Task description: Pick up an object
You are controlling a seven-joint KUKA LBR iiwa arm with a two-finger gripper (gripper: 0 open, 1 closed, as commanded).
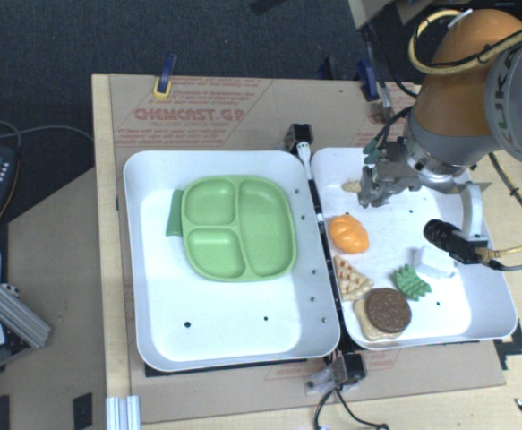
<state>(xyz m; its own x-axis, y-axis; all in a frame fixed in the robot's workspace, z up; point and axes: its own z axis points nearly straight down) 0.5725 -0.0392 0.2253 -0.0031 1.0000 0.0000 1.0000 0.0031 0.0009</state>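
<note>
so the arm is in the approach step — the gripper hangs low over the upper part of the right bin, at the end of the grey wrist with its orange band. whether its fingers are spread or closed i cannot tell from this slant, and nothing can be seen held in it. just beside its tip, toward the bin's upper left corner, a small tan scrap peeks out; too little of it shows to name it.

the likeliest thing to pick, judged from how near it lies, is the orange piece. it sits just below the gripper and a little to its left, close against the wall that divides the two bins. it is rounded, glossy and bright orange with a paler patch on top — it looks like toy food, smooth and perhaps slippery to pinch.

further from the gripper, along the same wall, lie a waffle-patterned wedge, then a brown patty on a pale bun, with a green leafy piece near it. well to the gripper's left, in the left bin, rests a green divided plate.

the next move, as i judge it, calls for a short shift toward the orange piece, then a straight descent with the fingers straddling its roundness — the nearby wall leaves little room on that side.
</note>
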